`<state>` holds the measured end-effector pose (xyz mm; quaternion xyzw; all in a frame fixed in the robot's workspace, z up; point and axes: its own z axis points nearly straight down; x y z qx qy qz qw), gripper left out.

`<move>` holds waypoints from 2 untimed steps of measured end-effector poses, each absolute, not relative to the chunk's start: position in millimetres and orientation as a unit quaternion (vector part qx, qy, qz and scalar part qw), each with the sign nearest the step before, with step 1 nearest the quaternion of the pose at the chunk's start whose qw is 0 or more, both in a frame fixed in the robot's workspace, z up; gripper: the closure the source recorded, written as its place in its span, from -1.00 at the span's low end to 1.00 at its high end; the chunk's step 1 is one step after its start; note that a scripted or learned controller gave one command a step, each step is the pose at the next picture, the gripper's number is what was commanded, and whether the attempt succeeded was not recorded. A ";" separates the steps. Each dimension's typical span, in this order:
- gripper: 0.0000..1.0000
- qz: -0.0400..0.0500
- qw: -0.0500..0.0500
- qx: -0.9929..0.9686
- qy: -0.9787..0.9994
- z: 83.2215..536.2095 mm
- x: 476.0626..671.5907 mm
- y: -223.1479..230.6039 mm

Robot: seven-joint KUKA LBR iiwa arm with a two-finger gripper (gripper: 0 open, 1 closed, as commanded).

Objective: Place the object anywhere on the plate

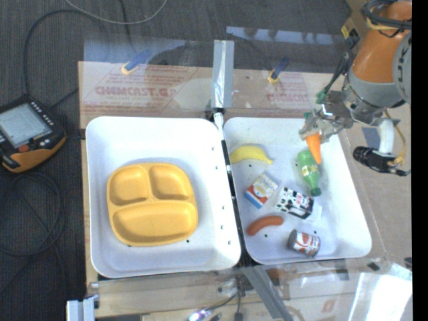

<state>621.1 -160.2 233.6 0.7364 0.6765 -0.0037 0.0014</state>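
Observation:
A yellow plate (152, 202) with three compartments lies in the left white bin (100, 139). My gripper (315, 130) hangs over the back right part of the right bin (348, 233). It is shut on an orange carrot (314, 148), whose thick end sits between the fingers while its tip points down toward the bin floor. The carrot sits just above a green bottle (308, 171). The plate is far to the left of the gripper, across the rim between the two bins.
In the right bin lie a yellow banana (249, 154), a small red and white carton (261, 189), a black and white packet (294, 202), a red sausage (265, 225) and a can (304, 243). A control pendant (23, 132) rests on the floor at left.

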 end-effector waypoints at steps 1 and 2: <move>1.00 -0.001 -0.001 0.662 0.749 248.6 581.5 -79.2; 1.00 -0.002 -0.002 0.675 0.738 226.4 540.5 -24.2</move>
